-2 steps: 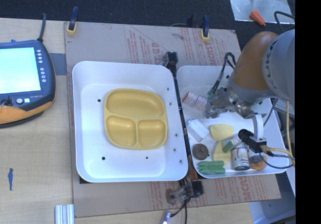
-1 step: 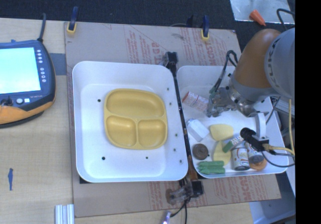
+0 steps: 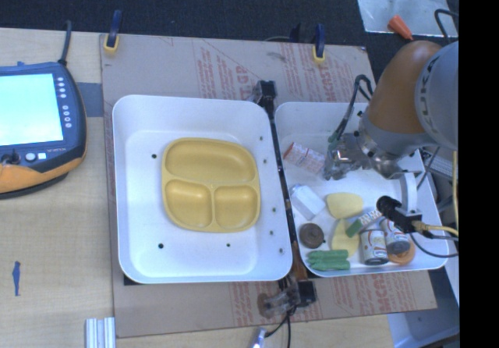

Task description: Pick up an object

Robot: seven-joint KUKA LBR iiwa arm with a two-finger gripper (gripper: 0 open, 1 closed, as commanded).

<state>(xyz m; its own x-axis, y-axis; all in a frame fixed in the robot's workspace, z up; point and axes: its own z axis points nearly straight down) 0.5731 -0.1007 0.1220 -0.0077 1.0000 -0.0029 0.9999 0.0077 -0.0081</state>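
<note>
Gripper [image 3: 337,165] sits low over the upper middle of the right bin [image 3: 312,114], reaching in from the right; grey wrist with the orange band above it. From this angle I can't tell how it's set, and I see nothing in its hold.

Objects are bunched in the lower half of the right bin: a small packet with red print [image 3: 302,156] by the left wall, print too small to read; a white block [image 3: 307,201] below it; a pale yellow piece [image 3: 344,204] just right of that; a brown round disc [image 3: 312,235]; a green pod-like item [image 3: 328,261] along the bottom edge; a small can [image 3: 374,246] with a label, text not legible; something orange [image 3: 402,255] touching the can.

Left bin [image 3: 132,182] holds a yellow divided tray [image 3: 210,183], three compartments, roughly centred.

Cardboard sheet [image 3: 203,65] under both bins carries faint red printing, unreadable. Handheld screen unit [image 3: 35,124] lies on the bench at far left, display lit.
</note>
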